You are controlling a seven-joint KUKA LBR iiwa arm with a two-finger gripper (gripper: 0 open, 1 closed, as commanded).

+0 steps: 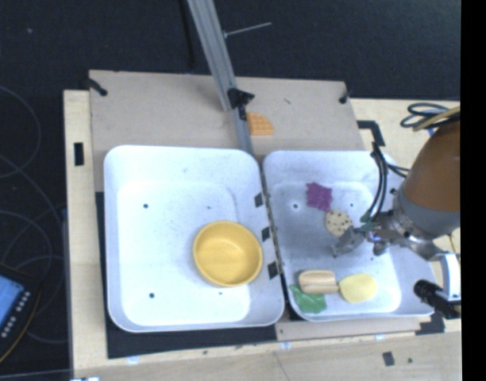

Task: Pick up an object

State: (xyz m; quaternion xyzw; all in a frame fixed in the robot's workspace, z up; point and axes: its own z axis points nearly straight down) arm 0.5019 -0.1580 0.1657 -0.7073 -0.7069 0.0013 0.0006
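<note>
Camera view showed you the gripper low in the right white bin, just beside a round speckled beige cookie-like disc; I cannot tell its grip. A yellow plastic bowl sat in the left bin.

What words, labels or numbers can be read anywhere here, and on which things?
None can be read.
The screen at the lower left glows blue, but anything on it is too small and blurred to read.
The yellow bowl, the purple piece, the round cookie and the two bins bear no visible print.
The orange tag behind the bins looks patterned, not lettered.
</note>
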